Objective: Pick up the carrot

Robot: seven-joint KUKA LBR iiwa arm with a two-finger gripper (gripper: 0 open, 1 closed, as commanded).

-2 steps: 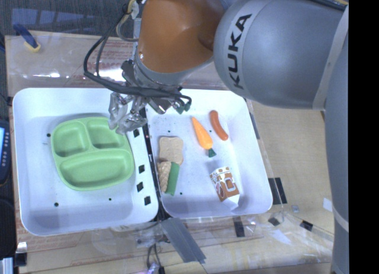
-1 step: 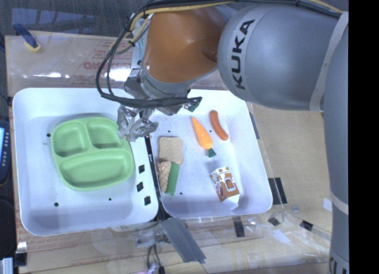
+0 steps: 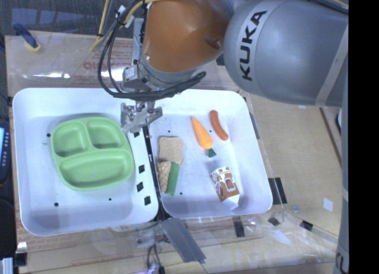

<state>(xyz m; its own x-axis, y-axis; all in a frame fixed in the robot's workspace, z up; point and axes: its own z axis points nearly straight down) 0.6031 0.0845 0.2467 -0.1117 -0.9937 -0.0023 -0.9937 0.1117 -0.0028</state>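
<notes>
The carrot is orange with a small green stem end and lies at a slant in the upper middle of the right bin. My gripper hangs below the orange wrist band, over the divider between the two bins near their far edge. It is well to the left of the carrot and nothing shows in it. The big grey arm covers the top right of the view.
A red-orange sausage lies just right of the carrot. A bread slice, a ridged cracker and a green stick lie left of it, and a small printed carton lies below it. A green divided plate fills the left bin.
</notes>
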